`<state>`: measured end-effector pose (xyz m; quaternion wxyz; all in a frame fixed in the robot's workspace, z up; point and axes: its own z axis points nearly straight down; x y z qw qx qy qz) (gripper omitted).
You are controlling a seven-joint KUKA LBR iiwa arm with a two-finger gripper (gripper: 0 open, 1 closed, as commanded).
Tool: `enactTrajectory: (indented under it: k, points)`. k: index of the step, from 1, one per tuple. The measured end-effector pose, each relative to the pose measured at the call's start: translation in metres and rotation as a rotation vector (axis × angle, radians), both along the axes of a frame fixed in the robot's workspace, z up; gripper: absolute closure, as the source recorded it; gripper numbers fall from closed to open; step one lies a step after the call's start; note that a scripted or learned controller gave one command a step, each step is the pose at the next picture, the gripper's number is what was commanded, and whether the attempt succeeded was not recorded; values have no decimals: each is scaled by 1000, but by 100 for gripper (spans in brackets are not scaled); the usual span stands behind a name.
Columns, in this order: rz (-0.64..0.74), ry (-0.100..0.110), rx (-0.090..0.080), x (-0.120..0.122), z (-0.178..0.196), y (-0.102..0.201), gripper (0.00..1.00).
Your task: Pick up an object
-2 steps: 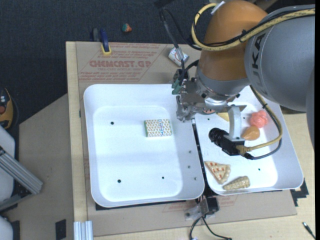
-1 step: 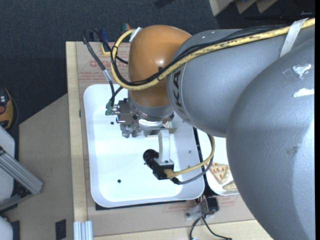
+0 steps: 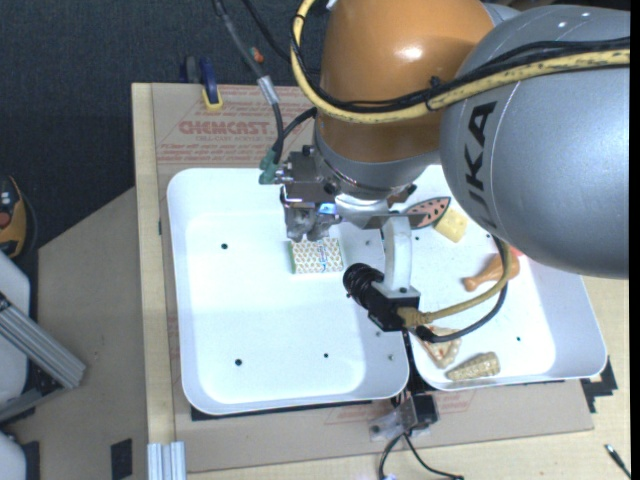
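The grey arm with its orange band reaches in over the two white bins and covers much of the right bin. Taking the left bin as the landmark: it lies on a tan board printed in red, and the claw hangs over its upper right part, near the wall it shares with the right bin. Whether the claw is spread or pressed together cannot be told. Directly below the claw, on the left bin's floor, lies a small patterned pad, its top edge right at the claw's tip; whether they touch is unclear. Beyond the left bin's right wall, in the right bin, lie a pale yellow wedge, an orange stick-like piece and a small tan ridged piece.
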<state>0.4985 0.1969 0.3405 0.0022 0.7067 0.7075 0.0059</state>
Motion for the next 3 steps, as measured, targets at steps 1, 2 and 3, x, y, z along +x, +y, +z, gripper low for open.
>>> enactTrajectory:
  k: [1,2,3]
  points:
    - [-3,4,-2,-19,63,-36,100]
    - [3,26,-10,-22,-70,14,100]
    - [1,11,-5,-20,-61,28,100]
